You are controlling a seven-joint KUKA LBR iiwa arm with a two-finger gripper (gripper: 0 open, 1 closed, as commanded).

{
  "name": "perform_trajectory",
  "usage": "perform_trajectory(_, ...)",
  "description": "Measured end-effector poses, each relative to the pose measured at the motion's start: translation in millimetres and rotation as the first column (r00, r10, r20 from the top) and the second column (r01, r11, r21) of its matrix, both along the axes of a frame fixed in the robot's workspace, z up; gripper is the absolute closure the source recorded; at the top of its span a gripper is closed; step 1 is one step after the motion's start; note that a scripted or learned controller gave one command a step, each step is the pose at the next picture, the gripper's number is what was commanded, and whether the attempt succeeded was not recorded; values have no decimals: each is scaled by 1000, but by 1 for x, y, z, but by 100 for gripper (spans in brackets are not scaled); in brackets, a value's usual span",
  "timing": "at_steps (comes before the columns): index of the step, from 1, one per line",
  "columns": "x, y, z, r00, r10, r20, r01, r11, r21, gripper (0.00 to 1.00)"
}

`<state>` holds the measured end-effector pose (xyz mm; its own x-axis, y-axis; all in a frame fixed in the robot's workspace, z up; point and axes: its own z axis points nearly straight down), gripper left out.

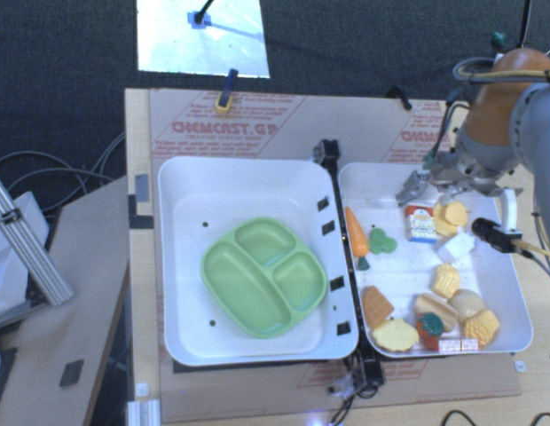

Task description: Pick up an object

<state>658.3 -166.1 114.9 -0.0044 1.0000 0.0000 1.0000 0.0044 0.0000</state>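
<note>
While the grey arm [510, 114] reaches in from the right, its end effector [426, 183] hangs over the back part of the right bin [514, 309], close to that bin's far rim; whether it is released or clenched cannot be told from this angle, and nothing shows between its tips.

Just below it lie a small red-and-white carton [421, 223] and a yellow round piece [452, 215], side by side and touching or nearly so. A white block [454, 248] sits a little nearer the camera. Toward the divider between the 2 bins, an orange carrot [355, 232] lies along the right bin's left wall, with a green leafy piece [380, 240] beside it.

Open floor shows in the middle of this bin — the clearest room for moving. Along the near edge the toys crowd together: a corn piece [446, 281], a brown wedge [376, 306], a yellow slice [396, 335], a red-and-teal item [430, 327] and another yellow piece [482, 327].

The left bin [182, 238] holds a green 3-compartment tray [263, 276], set well clear of its walls. Both bins rest on a table [257, 122].
</note>
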Motion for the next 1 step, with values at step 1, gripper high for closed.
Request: perform_trajectory(1, 0, 1, -31, 1000, 2, -1, -2, 1000, 0, 0)
